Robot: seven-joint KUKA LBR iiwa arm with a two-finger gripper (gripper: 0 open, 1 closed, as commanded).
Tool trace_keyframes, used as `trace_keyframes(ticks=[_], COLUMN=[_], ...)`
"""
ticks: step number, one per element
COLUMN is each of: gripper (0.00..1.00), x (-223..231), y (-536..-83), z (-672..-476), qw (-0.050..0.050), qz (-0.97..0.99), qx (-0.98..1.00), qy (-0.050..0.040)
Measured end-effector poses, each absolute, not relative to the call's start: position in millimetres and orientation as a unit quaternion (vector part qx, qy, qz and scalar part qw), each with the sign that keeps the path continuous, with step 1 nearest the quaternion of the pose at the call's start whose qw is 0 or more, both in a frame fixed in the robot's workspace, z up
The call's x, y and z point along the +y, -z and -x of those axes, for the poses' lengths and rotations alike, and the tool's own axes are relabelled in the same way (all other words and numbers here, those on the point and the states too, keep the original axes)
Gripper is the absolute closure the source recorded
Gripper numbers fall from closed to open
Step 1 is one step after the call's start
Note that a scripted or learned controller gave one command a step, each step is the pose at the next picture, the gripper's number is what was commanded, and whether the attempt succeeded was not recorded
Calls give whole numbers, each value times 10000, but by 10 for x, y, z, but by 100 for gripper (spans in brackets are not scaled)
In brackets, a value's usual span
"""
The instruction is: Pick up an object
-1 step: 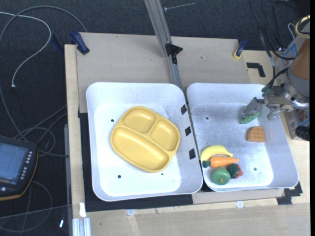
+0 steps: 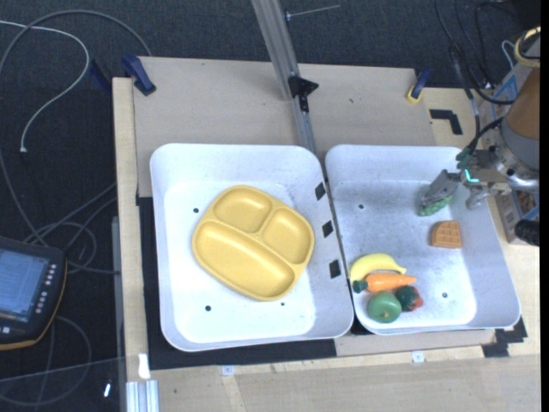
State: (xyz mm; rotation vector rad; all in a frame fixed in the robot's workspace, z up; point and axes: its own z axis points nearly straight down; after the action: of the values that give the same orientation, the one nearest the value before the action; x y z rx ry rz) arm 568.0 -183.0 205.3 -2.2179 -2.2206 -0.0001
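Two bins: shallow white plastic bins sit side by side on the pale wooden surface (image 2: 223,101); the left bin (image 2: 176,316) holds a yellow plastic plate with three compartments (image 2: 252,241), the right bin (image 2: 485,290) holds the small objects.
Objects near corner: a yellow toy banana (image 2: 375,266), an orange toy carrot (image 2: 385,281), a round green fruit (image 2: 383,308) and a small red-and-green piece (image 2: 407,297) lie touching one another at the right bin's near left corner.
Brown piece: a small flat tan waffle-like square (image 2: 445,234) lies apart from that cluster, toward the bin's right side.
Green piece: a small grey-green object (image 2: 434,199) lies at the far right of the bin, just beside the fingertips.
Arm: the grey arm comes in from the right, its orange band (image 2: 525,110) above the wrist, the gripper (image 2: 458,192) low over the right bin's far right part.
Fingers: spread apart, one finger (image 2: 440,185) touching or just above the grey-green object; nothing visibly clamped.
Writing: none readable.
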Motion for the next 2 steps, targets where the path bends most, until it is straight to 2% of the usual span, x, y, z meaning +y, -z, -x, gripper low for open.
trace_keyframes(ticks=[1, 2], gripper=[0, 0], x=[-1857, -1881], y=[-1431, -977], z=[-5631, -5660], qw=[38, -47], qz=[7073, 7071], qx=[-7069, -7071], qy=[-17, 6])
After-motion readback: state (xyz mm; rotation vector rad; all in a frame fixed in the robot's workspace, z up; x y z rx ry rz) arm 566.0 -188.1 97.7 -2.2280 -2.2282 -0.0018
